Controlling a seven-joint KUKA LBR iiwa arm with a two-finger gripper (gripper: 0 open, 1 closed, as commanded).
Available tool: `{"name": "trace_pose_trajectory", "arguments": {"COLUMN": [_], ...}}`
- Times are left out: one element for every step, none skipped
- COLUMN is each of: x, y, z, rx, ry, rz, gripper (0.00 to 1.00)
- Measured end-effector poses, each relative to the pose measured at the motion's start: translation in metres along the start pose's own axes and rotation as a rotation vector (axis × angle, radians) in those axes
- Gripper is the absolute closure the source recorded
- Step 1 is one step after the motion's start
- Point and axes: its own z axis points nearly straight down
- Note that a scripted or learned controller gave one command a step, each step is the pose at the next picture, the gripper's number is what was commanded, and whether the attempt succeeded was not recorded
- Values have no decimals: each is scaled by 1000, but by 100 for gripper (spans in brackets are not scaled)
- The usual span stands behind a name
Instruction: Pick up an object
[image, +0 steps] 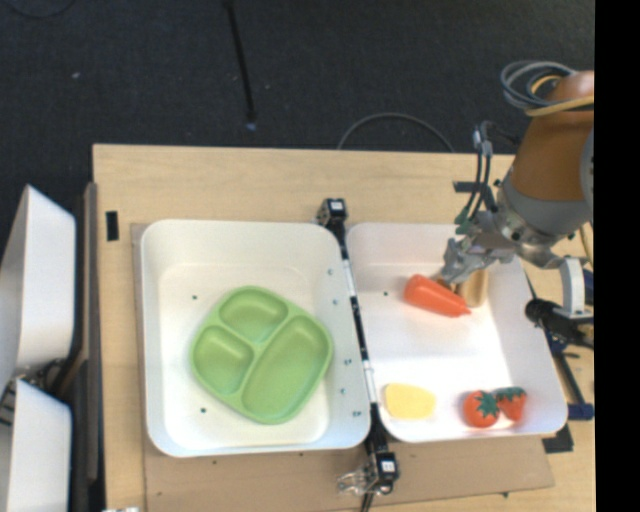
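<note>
An orange carrot-shaped toy (436, 296) lies in the upper middle of the right bin (420, 350). My gripper (462, 271) hangs just above its right end, at the bin's upper right, under the grey and orange arm. A tan object (475, 287) sits right behind the carrot by the gripper. A yellow piece (410, 401) and a red strawberry toy with green leaves (492, 407) rest near the bin's front edge.
The left bin (170, 400) holds a green divided plate (262, 353). A black clamp (333, 211) sits where the bins meet at the back, another fitting (378, 470) at the front. Black brackets (558, 320) stand off the right bin's right side.
</note>
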Motion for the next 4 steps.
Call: {"name": "trace_pose_trajectory", "arguments": {"x": [54,107,163,205], "y": [-14,-28,-32,-42], "z": [10,20,12,16], "rx": [1,2,-1,1], "ry": [0,1,3,3], "rz": [0,0,-4,-3], "gripper": [100,100,100,100]}}
